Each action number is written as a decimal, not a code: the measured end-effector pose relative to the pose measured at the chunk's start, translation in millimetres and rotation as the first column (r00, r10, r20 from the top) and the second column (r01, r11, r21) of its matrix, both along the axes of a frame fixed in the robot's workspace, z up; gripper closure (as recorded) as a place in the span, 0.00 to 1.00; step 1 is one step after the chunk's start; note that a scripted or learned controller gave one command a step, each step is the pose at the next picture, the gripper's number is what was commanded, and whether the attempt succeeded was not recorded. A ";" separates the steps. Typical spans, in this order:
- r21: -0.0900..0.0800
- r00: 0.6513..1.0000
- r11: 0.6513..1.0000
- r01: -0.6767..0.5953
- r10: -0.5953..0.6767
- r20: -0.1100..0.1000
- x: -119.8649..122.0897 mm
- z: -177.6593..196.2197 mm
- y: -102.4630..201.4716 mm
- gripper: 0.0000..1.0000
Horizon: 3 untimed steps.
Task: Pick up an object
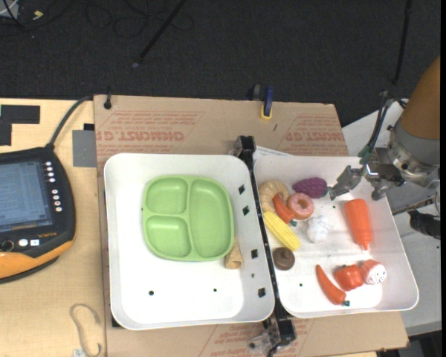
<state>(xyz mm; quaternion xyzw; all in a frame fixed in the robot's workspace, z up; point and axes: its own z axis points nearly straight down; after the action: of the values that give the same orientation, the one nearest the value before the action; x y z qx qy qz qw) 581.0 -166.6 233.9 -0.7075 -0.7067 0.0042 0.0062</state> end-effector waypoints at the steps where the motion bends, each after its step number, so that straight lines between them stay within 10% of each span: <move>1: -0.003 1.000 1.000 -0.002 0.002 0.014 2.1 8.3 -0.1 0.00; 3: -0.002 1.000 1.000 -0.003 0.003 0.012 7.6 -112.3 -2.5 0.00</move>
<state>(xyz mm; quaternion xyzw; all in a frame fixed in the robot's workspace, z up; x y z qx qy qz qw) 588.7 -169.1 121.6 -0.7065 -0.7077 0.0007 0.0014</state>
